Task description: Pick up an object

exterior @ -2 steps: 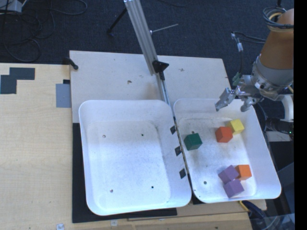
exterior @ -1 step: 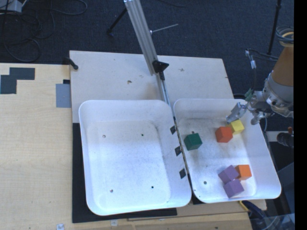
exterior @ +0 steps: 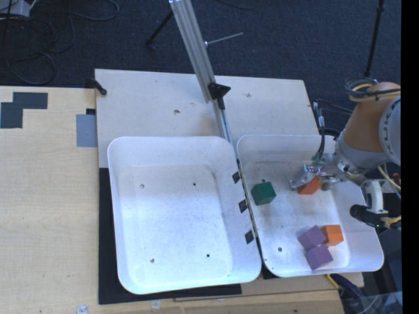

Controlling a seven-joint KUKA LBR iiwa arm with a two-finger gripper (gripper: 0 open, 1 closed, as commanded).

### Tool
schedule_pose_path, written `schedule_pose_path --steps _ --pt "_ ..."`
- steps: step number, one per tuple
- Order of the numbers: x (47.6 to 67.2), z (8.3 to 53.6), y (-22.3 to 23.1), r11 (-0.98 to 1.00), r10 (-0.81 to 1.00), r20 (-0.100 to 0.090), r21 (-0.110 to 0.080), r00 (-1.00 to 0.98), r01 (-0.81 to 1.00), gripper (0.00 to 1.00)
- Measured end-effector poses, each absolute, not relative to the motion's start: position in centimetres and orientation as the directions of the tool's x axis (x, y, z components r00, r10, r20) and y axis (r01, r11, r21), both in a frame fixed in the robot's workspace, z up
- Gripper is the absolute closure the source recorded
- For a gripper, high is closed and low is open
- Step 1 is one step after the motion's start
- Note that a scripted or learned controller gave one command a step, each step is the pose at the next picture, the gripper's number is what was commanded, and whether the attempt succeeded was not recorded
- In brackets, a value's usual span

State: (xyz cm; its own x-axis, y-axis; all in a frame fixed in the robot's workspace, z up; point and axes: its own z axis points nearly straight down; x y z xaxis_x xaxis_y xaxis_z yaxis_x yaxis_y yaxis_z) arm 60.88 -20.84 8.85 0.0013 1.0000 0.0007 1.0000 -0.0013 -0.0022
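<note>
Where the bench (exterior: 163, 103) fills the middle of the camera view, two shallow white bins sit side by side on it. The left bin (exterior: 124, 159) is the larger one in the frame, its floor speckled with small dark marks. The right bin (exterior: 366, 257) holds all the loose objects.

The arm (exterior: 370, 126) reaches in from the right, its orange band showing above the grey wrist. The gripper (exterior: 314, 178) hangs low over the upper right part of the right bin. An orange-red block (exterior: 308, 186) lies directly at its fingertips, touching or nearly touching them. The fingers look drawn in close around the block's top edge, but the picture is too small and blurred to tell if they are open or closed, or if the block is really between them.

A green cube (exterior: 264, 192) rests to the left of the gripper, near the wall shared by the bins, apart from the block. Toward the front of the right bin, well apart from the gripper, three pieces cluster together: a purple cube (exterior: 311, 237), a second purple cube (exterior: 319, 257) just in front of it, and a small orange cube (exterior: 334, 234) touching the first purple one on its right.

A slim metal rail (exterior: 196, 51) slants down from the top of the frame to the gap between the bins. Dark cables lie on the floor (exterior: 275, 18) behind the bench.
</note>
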Motion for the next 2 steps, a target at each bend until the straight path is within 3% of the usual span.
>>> schedule_pose_path --steps 1,2 --pt "60.8 10.0 -20.9 -0.005 1.0 0.001 -0.003 0.005 1.0 1.0" --pt "66.8 9.2 -15.1 0.005 1.0 -0.002 -0.018 -0.005 1.0 1.0"
